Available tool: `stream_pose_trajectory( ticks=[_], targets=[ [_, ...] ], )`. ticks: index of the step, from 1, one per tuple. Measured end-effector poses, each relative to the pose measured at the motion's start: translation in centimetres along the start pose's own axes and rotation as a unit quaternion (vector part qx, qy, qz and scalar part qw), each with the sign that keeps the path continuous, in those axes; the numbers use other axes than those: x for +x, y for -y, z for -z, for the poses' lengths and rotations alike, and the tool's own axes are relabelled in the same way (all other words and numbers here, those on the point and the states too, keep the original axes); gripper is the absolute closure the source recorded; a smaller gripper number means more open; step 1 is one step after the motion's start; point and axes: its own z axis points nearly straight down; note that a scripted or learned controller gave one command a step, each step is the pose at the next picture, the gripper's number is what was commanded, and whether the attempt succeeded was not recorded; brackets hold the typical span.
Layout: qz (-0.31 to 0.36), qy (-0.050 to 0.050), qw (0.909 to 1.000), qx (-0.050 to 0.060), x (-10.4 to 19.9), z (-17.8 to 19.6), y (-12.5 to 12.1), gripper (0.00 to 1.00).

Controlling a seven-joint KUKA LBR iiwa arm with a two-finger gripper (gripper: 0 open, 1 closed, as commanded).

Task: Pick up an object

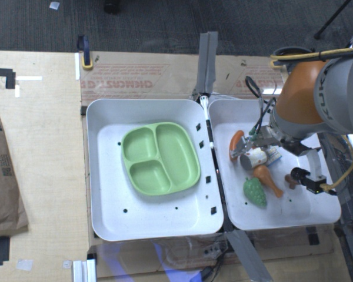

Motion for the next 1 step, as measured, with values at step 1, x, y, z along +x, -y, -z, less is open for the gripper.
stream_pose_trajectory(
  ticks=[1],
  targets=[
    [0.044, 0.001, 0.999, 0.0, -0.01, 0.02, 0.77, 0.0]
  ],
)
